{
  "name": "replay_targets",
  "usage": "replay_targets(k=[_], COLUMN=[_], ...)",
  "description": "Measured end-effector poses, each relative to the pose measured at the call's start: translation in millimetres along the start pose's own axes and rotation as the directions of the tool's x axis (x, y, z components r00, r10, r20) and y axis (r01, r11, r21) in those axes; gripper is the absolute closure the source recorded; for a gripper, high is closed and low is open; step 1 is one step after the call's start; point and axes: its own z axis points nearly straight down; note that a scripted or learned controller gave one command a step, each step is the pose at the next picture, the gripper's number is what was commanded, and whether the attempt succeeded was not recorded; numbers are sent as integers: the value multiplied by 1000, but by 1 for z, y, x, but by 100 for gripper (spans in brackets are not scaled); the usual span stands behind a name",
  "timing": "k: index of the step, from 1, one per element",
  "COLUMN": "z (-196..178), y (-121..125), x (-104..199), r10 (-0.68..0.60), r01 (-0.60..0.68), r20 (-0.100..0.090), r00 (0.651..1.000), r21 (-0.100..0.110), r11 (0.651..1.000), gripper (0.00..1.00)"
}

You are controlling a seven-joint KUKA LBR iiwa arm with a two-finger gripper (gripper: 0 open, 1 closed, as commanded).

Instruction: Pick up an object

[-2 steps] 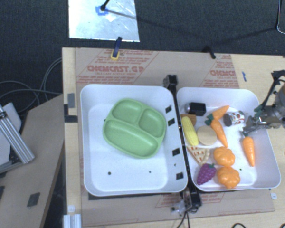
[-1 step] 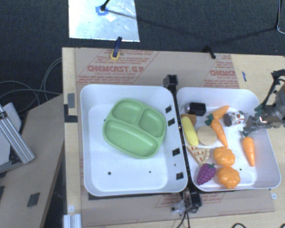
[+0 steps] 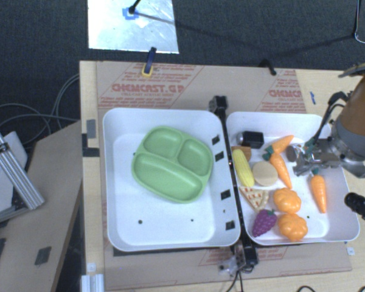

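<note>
the hand (image 3: pixel 303 160) hovers low in the right bin (image 3: pixel 339 231), grip state unclear, between 2 carrots (image 3: pixel 280 166) near the bench's right edge; it could clip both and grab neither.

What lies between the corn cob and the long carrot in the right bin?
In the camera view, a round beige biscuit sits between the corn cob and the long carrot.

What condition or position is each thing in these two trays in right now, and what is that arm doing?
Green plate: lying flat in the left bin, nothing on it.
Corn: lying in the right bin.
Three carrots: lying loose.
Grapes: lying near the front rim.
Gripper: low over the right bin, beside the carrots.
</note>
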Motion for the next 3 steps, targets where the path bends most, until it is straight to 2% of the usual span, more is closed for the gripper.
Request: replay_targets(k=[3], z=[6], y=[4], x=[184], r10=[-1], r01=[1], r20=[0], r00=[1000], r21=[0], r11=[1000], gripper=[100])
